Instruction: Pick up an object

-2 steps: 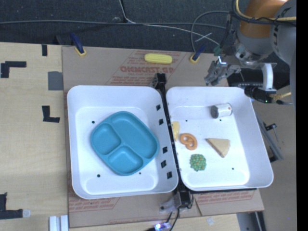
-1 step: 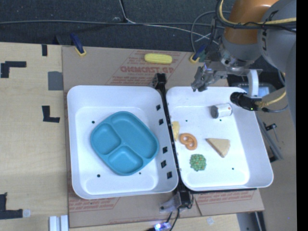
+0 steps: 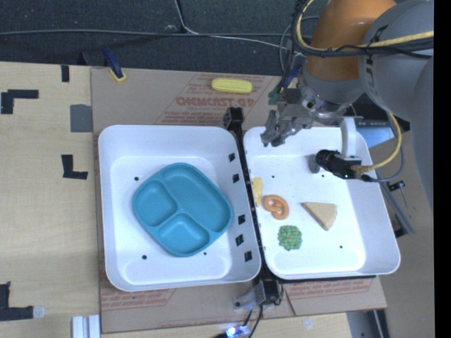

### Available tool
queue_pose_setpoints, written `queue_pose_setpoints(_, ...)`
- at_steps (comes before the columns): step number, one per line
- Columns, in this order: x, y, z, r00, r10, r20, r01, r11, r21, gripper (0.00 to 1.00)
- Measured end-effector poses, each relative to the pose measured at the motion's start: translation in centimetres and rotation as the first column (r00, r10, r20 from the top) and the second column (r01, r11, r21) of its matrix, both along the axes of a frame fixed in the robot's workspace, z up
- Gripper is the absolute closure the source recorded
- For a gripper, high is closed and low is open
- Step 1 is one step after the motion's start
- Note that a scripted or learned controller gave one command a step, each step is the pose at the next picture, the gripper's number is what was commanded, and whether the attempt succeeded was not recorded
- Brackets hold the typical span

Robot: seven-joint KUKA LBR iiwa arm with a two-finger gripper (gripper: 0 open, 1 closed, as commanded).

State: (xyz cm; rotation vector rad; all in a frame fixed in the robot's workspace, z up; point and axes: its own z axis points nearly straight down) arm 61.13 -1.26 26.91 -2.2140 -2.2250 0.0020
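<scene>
Camera view, from above at a slant: the grey arm with the orange band (image 3: 345,30) enters from upper right, and its dark two-finger gripper (image 3: 273,136) hangs over the upper left corner of the right-hand shallow white bin (image 3: 373,259), close to the black divider where the two bins meet. Whether the gripper is open or closed cannot be told at this angle; nothing is seen in its grasp. Lower in that bin, toward centre frame, lie an orange pretzel-shaped piece (image 3: 275,205), a small pale yellow piece (image 3: 257,186) touching the left wall, a green bumpy round piece (image 3: 289,237) and a tan wedge (image 3: 320,213), all apart from the gripper. Bare white floor lies between gripper and items. The left-hand white bin (image 3: 120,259) holds a blue compartmented plastic tray (image 3: 182,208). A yellow banana-like object (image 3: 231,85) rests on cardboard, upper centre.
</scene>
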Motion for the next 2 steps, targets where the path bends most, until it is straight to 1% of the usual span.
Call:
queue_pose_setpoints(1, -2.1, 5.2, -2.4, 1.0, 0.0, -0.002, 0.0, 1.0, 0.0, 1.0)
queue_pose_setpoints(2, -5.1, 10.8, -3.3, 1.0, 0.002, -0.002, -0.002, 1.0, 0.0, 1.0)
